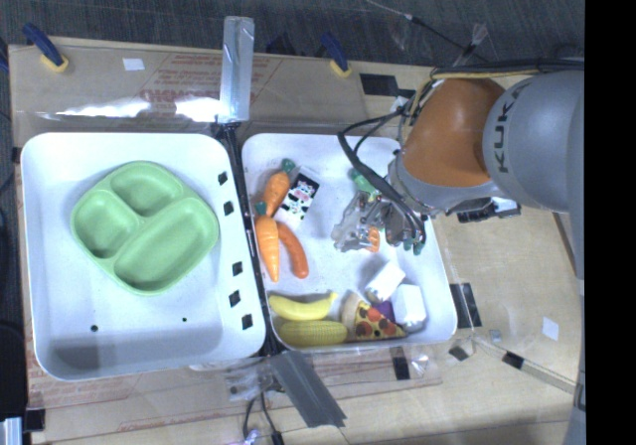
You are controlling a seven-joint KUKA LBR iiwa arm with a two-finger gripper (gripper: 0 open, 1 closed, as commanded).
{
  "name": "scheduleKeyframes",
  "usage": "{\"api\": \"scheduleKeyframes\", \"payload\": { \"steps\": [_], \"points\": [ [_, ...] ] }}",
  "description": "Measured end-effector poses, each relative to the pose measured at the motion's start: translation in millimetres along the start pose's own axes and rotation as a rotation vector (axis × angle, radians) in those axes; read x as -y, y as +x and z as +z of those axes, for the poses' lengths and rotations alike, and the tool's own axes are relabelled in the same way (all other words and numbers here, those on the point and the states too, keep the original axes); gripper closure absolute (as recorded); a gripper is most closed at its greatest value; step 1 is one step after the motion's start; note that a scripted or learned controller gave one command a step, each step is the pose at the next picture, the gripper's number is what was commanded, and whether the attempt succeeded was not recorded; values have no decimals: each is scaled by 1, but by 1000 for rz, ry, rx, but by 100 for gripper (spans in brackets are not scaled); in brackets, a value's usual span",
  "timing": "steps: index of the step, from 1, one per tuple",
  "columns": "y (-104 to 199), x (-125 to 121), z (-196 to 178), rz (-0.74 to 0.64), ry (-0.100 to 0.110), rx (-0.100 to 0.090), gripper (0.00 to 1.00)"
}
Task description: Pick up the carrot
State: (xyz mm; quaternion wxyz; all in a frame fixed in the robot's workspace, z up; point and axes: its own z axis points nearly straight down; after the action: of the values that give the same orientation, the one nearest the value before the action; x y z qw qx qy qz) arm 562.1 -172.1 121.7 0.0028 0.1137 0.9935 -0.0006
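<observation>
Left of pincer [370, 232], well apart: carrot [267, 246] by bin wall; pincer state unclear.

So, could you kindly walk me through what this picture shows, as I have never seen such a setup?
You are looking down, at a slant, from one fixed camera above a bench. The grey and orange machine on the right is a robot arm; its claw hangs over the right white bin. That bin holds toy food: carrots near its left wall, a banana, corn, a pizza slice and some white pieces. The left bin holds a green divided plate. I cannot make out anything between the claw's fingers.
</observation>
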Motion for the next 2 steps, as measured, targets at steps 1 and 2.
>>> {"api": "scheduleKeyframes", "payload": {
  "steps": [1,2],
  "points": [
    [0,0,0,-1,0,-1,0],
    [-55,14,30,27,0,-5,0]
  ]
}}
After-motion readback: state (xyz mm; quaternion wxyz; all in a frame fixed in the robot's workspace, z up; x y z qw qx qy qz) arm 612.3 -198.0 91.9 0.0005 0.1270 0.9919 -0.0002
